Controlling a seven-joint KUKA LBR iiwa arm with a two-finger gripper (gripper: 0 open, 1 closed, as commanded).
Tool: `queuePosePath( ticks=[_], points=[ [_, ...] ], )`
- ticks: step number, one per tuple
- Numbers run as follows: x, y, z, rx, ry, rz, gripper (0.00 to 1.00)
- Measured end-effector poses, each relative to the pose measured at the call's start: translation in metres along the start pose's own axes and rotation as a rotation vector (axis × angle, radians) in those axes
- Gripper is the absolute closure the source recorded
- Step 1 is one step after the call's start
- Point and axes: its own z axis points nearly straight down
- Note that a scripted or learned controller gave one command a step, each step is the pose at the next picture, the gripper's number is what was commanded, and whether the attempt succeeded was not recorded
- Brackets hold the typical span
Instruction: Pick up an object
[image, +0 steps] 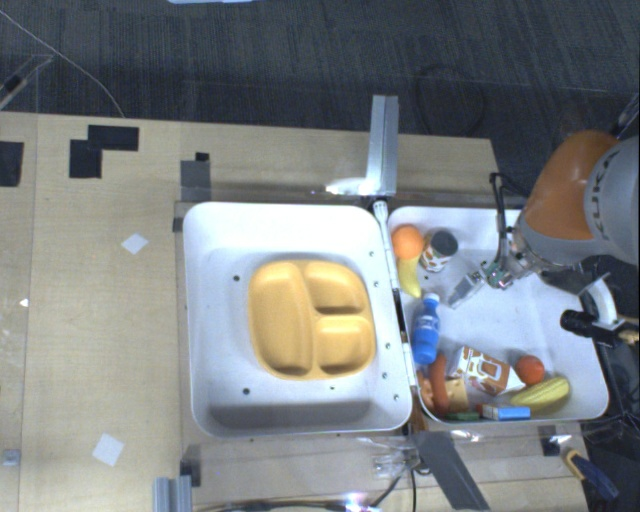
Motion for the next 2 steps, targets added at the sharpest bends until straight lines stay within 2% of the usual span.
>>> queuePosePath(
  ticks=[1,2],
  points=[
    [-0.059,-0.002,-0.073,0.000,-0.003,0.351,0.00],
    [-0.017,-0.047,-0.001,-0.001,-0.001,0.053,0.00]
  ],
)
